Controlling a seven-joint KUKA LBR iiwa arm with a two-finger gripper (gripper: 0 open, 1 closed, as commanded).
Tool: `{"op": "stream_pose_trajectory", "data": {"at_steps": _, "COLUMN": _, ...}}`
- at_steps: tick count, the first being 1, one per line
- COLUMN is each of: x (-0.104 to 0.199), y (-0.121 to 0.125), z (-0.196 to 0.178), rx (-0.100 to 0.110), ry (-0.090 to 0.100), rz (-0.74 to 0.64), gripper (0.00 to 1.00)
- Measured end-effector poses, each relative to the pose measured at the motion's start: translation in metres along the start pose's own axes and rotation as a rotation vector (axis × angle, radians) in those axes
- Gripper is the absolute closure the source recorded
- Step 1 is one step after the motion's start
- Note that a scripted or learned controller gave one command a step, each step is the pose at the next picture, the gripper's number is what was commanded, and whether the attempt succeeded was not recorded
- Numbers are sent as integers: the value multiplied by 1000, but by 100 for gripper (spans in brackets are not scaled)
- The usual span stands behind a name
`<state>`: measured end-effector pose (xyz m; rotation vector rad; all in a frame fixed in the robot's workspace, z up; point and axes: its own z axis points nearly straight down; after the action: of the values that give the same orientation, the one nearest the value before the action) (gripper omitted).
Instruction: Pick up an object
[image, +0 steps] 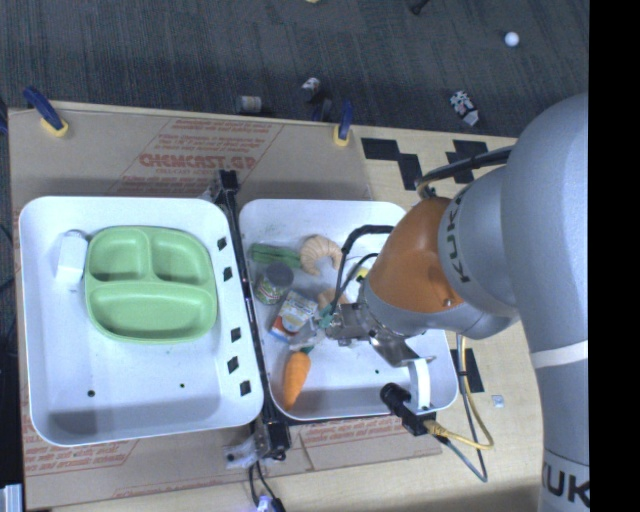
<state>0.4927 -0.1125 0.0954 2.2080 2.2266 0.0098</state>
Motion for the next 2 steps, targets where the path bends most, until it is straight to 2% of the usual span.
{"op": "stream_pose_trajectory", "data": {"at_steps": 1, "x": -1, "y": 0, "z": -10, "rx": 2, "ry": -1, "rz": -6, "gripper": 100}}
{"op": "stream_pose_trajectory", "data": {"at_steps": 2, "x": 45, "y": -14, "z": -119, "rx": 7, "ry": 0, "rz": 2, "gripper": 100}}
